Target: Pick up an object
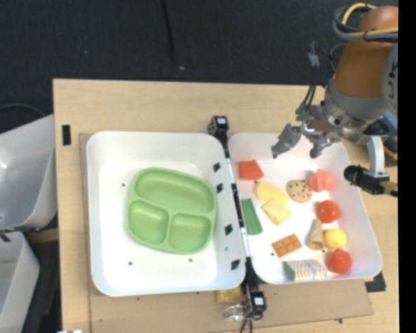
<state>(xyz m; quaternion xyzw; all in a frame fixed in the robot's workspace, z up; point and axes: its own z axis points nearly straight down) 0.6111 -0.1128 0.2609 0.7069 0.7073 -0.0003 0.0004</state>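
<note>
- The pincer (304, 142) hangs over the far part of the right bin (360, 193), fingers spread wide apart, with nothing between them.
- Just below it in the view sit a pink toy (322, 180) and a chocolate-chip cookie (299, 190), both apart from the fingertips.
- To the pincer's left and a little nearer the camera lies an orange-red block (249, 170), close to the bin's inner wall.
- Further toward the camera come two pale yellow pieces (274, 202), touching each other, and a red tomato-like ball (328, 210) off to their right.
- A green strip (251, 216) lies along the inner wall, left of the yellow pieces.
- Nearer the camera again: a brown waffle-like cracker (286, 245), a tan cone (315, 233) and a yellow ball (335, 238) just beside the cone.
- Farthest from the pincer in this bin are a second red ball (340, 261) and a pale wrapped item (305, 270) by the near wall.
- Well to the pincer's left, the left bin (104, 255) holds a green divided plate (172, 209).
</note>
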